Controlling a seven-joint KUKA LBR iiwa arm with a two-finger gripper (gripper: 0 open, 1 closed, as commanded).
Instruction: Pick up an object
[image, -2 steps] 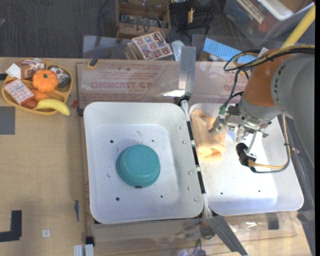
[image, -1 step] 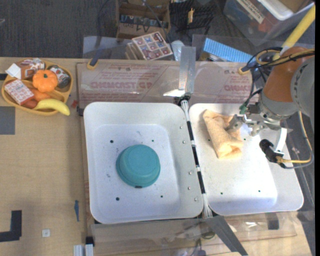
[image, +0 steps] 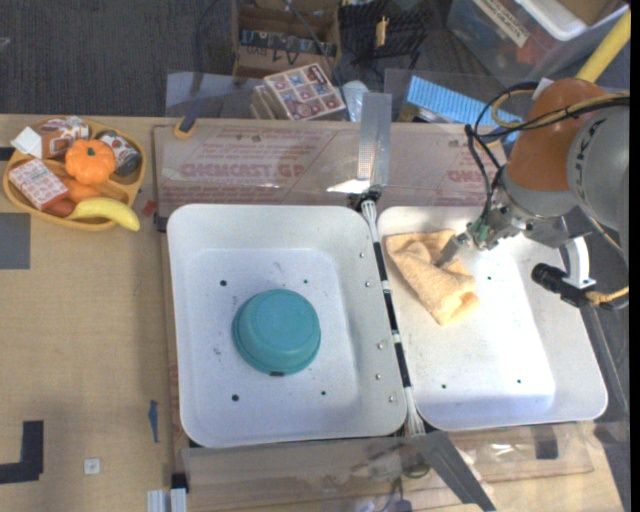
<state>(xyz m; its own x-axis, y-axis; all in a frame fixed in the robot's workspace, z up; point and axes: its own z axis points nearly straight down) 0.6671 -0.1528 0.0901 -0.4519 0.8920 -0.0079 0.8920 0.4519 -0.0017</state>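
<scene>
A crumpled tan cloth (image: 432, 278) lies in the upper left part of the right bin (image: 520, 370). A teal bowl (image: 277, 332) rests upside down near the middle of the left bin (image: 200, 250). My gripper (image: 450, 250) reaches in from the right, angled down to the left, and its dark tip sits at the cloth's upper right edge. The tip seems to touch the cloth, but nothing is lifted. The grey arm with its orange band (image: 548, 140) stands above the right bin's far right corner.
A yellow dish (image: 70, 170) with toy fruit and a banana stands on the bench at the far left. Cardboard (image: 270, 165) and a metal bracket (image: 374, 150) line the bins' far edge. Cables hang beside the arm.
</scene>
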